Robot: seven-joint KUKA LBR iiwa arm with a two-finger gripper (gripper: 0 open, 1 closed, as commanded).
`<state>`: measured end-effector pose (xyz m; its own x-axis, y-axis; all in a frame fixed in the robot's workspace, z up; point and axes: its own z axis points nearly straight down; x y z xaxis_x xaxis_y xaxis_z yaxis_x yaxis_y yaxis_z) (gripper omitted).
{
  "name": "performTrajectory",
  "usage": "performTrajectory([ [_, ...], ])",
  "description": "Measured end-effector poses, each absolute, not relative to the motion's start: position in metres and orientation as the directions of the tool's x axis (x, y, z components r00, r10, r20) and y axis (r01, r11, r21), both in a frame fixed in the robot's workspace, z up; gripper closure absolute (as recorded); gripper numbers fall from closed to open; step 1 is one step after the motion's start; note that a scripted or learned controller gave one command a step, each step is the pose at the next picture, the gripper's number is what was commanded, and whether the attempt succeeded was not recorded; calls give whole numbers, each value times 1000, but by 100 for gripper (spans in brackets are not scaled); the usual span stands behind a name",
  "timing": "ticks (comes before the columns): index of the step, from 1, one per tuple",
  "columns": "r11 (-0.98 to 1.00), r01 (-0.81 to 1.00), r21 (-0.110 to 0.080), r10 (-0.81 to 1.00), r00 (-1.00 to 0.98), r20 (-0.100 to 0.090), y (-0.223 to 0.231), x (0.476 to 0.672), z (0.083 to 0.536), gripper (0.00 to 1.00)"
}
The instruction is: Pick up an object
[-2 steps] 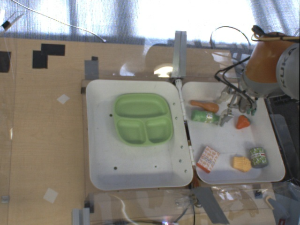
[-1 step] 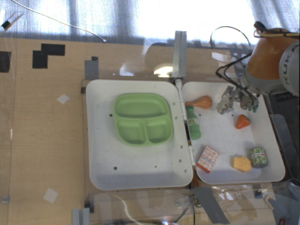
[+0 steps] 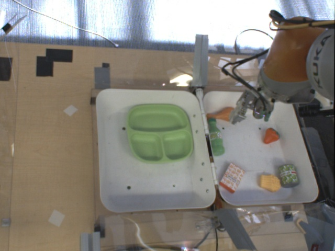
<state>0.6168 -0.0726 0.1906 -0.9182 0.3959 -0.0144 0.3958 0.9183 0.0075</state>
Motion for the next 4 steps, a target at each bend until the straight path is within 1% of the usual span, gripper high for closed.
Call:
performTrajectory([
  [1,849,529,8,529,-849,-5,31,616,186,100],
  [2,767,642,5,642,-767,-1,98,583,186,100],
  [3,906,423,6,423,-906,-4,161,536,212,100],
  [4,812,584,6,584,-812,-3,219,516,209,100],
])
